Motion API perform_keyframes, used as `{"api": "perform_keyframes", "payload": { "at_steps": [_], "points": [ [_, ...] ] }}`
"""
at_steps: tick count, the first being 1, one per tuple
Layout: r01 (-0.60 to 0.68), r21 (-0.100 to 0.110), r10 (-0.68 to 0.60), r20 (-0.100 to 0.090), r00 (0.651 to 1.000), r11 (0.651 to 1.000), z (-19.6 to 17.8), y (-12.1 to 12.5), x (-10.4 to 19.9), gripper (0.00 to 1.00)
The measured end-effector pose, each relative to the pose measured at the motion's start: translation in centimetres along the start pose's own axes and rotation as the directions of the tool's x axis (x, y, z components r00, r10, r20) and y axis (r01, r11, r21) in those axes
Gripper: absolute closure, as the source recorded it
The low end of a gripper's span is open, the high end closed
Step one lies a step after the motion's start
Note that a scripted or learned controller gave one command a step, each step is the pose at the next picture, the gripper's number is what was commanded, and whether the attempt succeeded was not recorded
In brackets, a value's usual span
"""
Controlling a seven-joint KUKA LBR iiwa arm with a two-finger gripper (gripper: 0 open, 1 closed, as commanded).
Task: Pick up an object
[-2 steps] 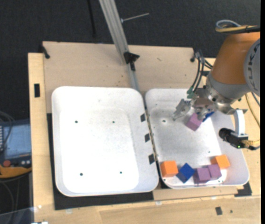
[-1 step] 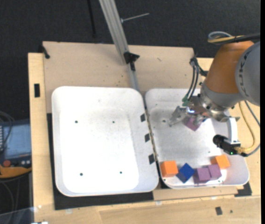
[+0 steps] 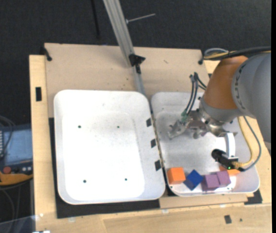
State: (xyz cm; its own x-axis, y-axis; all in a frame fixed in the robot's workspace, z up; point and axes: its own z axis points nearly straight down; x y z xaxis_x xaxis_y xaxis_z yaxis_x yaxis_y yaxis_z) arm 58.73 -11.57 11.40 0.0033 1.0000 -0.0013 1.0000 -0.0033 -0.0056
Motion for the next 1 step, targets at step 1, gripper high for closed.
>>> {"api": "perform_keyframes", "payload": {
  "at_steps": [1],
  "points": [
    [-0.008,-0.010,0.008,-0.001,1.000,1.000,-1.47,0.24,-0.06,1.00]
  ]
}}
